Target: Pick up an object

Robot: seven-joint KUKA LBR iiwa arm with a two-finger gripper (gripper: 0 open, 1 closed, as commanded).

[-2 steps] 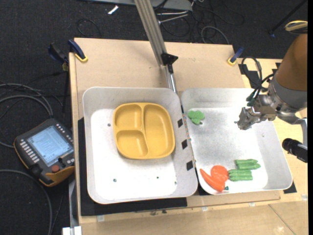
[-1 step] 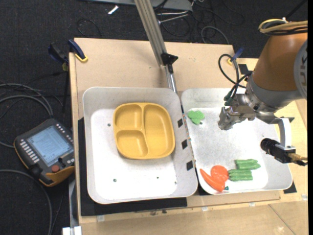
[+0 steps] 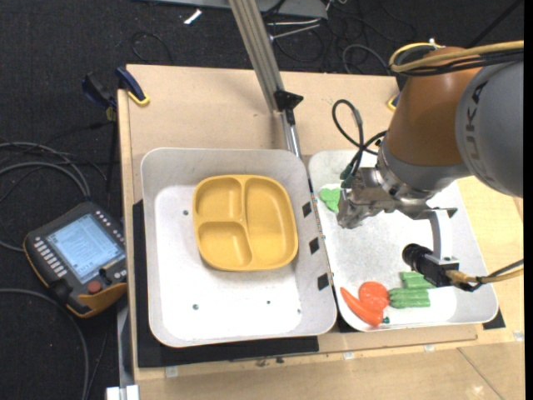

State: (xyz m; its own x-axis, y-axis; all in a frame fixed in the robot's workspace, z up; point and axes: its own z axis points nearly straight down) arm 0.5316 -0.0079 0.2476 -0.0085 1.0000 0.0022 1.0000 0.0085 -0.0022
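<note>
My gripper [image 3: 353,212] hangs low over the far left part of the right bin [image 3: 366,252], its grey body pointing down-left. A light green object [image 3: 331,198] lies just left of it, against the bin's left wall, partly hidden by the gripper. At the bin's near edge lie a red tomato-like piece [image 3: 373,294], an orange carrot [image 3: 356,307] and a darker green vegetable [image 3: 410,297]. A yellow divided plate [image 3: 246,222] with three compartments rests in the left bin [image 3: 166,248].
A metal pole [image 3: 262,48] slants up from the divider between the bins. A teach pendant [image 3: 79,257] lies on the floor to the left. The large grey and orange arm covers the right bin's far right part.
</note>
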